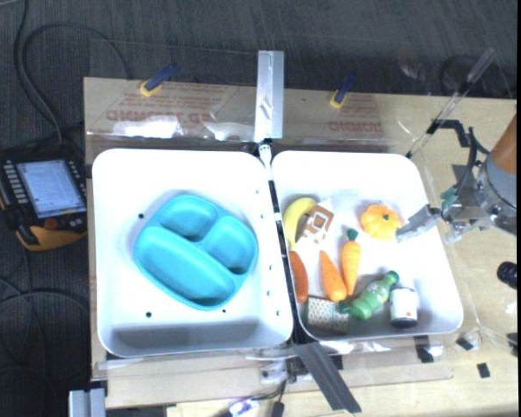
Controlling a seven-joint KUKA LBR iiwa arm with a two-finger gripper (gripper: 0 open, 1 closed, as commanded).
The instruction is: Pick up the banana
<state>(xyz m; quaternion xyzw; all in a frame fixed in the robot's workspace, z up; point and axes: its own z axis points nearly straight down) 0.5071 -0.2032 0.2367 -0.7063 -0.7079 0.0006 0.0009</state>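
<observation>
The yellow banana [296, 216] lies at the far left of the right bin [434, 278], curved along the divider wall. A small orange and white box [316, 224] rests against its right side. My gripper [415, 225] reaches in over the bin's right wall, just to the right of an orange fruit [380, 221] and well away from the banana. Nothing hangs from it.
Two carrots [340, 269], a red piece [298, 277], a green bottle [371, 295] and a small white can [404, 307] crowd the near half of the right bin. The left bin [122, 320] holds a blue divided plate [196, 248]. A pendant [39, 191] lies off the bench's left.
</observation>
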